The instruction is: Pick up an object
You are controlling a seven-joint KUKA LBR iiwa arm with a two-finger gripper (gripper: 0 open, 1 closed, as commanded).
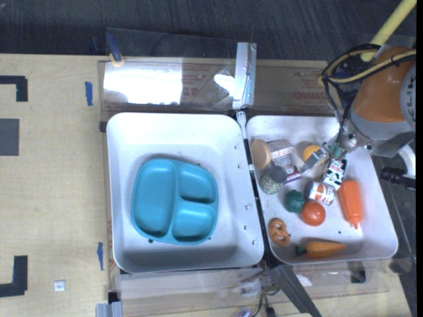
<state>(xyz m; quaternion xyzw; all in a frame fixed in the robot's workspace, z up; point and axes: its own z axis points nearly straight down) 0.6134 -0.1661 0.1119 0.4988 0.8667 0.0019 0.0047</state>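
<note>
- While the gripper (332,152) hangs near the right bin's (386,240) back edge, the cow-patterned carton (335,171) lies just below it, tilted lengthwise.
- Whether it grips anything, I cannot tell.

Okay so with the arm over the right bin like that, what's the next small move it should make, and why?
Probably a short drop straight down. The gripper hangs at the upper part of the right bin, just above the black-and-white carton in the crowded pile, and nothing shows between its fingers yet.
</note>
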